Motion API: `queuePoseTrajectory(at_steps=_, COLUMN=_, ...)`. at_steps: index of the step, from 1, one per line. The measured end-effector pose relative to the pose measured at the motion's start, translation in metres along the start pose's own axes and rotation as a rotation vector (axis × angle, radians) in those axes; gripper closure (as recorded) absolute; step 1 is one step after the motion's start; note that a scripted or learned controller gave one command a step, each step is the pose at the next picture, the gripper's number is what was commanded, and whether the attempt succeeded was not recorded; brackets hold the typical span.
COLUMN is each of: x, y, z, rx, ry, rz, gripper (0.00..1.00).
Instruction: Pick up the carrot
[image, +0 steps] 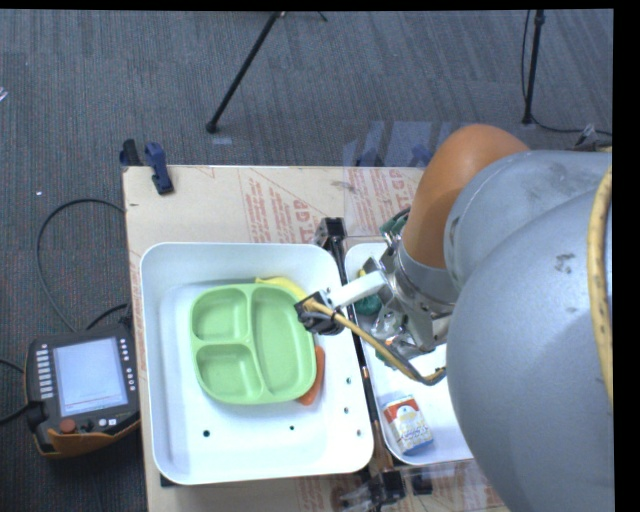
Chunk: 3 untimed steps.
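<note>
The carrot (312, 380) shows as an orange sliver poking out from under the lower right edge of a green divided plate (250, 345) in the left bin (170, 400). Most of the carrot is hidden beneath the plate. My gripper (395, 322) hangs below the grey arm, over the left side of the right bin (440, 455), just right of the wall between the bins. It stands up and to the right of the carrot, and the arm covers much of it.
A yellow object (283, 287) peeks out behind the plate's far edge. In the right bin lie a small red, white and blue carton (408, 421) near the front and something green (399, 220) at the back. The big arm covers most of that bin.
</note>
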<state>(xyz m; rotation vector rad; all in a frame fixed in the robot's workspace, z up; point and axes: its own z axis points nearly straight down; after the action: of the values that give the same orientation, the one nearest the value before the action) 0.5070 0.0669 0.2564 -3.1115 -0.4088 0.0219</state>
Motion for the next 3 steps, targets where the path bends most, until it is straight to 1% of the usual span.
queuePoseTrajectory(at_steps=1, x=0.022, y=-0.004, z=-0.171, rx=-0.001, ry=0.018, rz=0.04, gripper=1.0)
queuePoseTrajectory(at_steps=2, x=0.03, y=-0.033, z=0.055, rx=-0.001, ry=-0.006, rz=-0.066, gripper=1.0)
queuePoseTrajectory(at_steps=3, x=-0.007, y=-0.035, z=0.041, rx=-0.001, ry=0.003, rz=-0.037, gripper=1.0)
